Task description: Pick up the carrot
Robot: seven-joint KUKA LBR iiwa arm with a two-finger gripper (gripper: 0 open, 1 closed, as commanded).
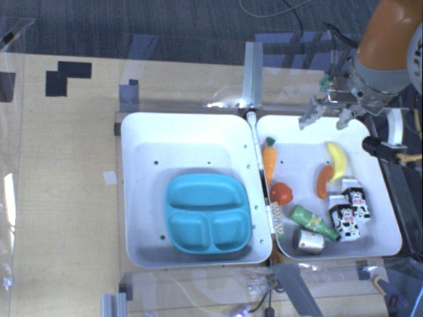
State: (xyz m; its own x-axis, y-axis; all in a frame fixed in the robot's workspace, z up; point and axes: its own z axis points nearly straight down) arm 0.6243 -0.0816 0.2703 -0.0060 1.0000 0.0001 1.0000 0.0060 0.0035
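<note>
The carrot [269, 161] is orange with a pale green top and lies upright along the left wall of the right bin [377, 177]. My gripper [328, 116] hovers over the far edge of that bin, up and to the right of the carrot. Its two fingers are spread apart with nothing between them.
In the right bin lie a red tomato [281, 192], a yellow banana [338, 160], an orange-red piece [322, 181], a green bottle [313, 220], a metal can [308, 241] and a black-and-white carton [350, 213]. The left bin [152, 144] holds a blue divided plate [207, 211].
</note>
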